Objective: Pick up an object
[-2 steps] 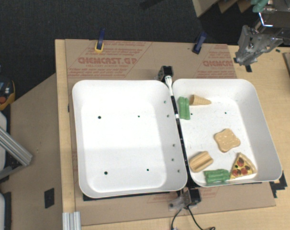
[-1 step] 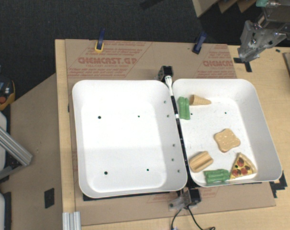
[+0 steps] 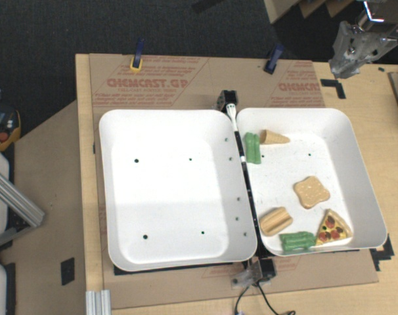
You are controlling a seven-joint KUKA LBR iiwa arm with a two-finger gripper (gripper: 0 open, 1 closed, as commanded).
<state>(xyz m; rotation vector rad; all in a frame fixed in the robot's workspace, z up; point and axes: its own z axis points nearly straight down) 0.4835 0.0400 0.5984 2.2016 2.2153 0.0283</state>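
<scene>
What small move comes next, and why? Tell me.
Probably bring the hand down and toward the camera over the right bin, aiming at the toast slice. The hand sits beyond the bin's far corner, and the toast lies apart from the other pieces.

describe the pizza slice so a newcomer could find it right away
Look in the right white bin, down at its near right corner. The pizza slice lies there, next to a green piece. It is the only triangle, with a tan crust edge and red and dark topping spots; its neighbours are plain tan or plain green.
</scene>
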